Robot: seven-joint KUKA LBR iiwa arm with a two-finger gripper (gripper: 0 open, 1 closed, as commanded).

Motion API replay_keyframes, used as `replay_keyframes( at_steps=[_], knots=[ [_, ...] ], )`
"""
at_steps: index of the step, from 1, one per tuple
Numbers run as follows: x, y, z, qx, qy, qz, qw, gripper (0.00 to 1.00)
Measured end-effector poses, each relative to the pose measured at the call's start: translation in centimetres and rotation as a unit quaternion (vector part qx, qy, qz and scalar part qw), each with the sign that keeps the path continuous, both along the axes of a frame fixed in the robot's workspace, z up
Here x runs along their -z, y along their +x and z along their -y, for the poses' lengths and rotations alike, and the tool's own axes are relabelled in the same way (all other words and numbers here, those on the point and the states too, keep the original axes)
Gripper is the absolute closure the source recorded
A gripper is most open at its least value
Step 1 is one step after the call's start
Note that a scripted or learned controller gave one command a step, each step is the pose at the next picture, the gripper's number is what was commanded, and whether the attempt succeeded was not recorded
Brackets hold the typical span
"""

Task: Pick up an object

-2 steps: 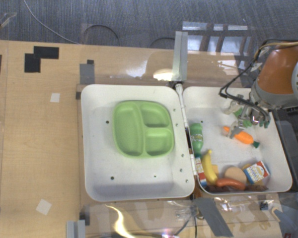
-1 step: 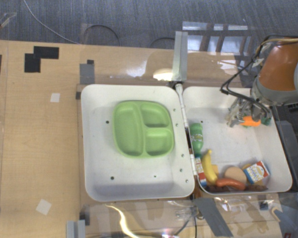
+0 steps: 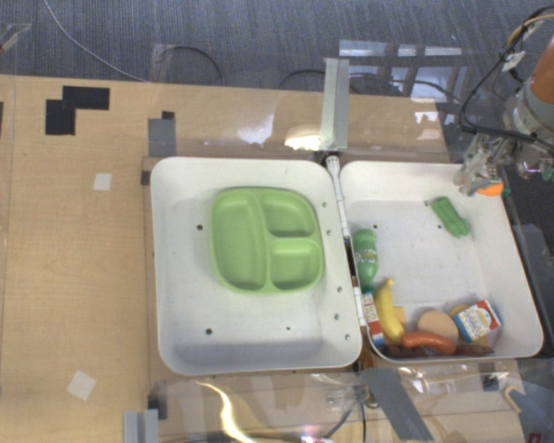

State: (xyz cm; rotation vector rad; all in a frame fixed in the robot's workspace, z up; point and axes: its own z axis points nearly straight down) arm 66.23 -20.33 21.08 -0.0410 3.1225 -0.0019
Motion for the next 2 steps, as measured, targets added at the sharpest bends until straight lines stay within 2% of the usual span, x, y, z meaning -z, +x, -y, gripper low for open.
replay_keyframes(
  at_steps=[1,2],
  knots=[
    [0.3,-0.1,-0.1,0.0,0.001,-0.003,1.0,0.0],
    [11.8,0.5,-0.1,-0.054,0.0002,-0.004,0.9985,0.0]
  ],
)
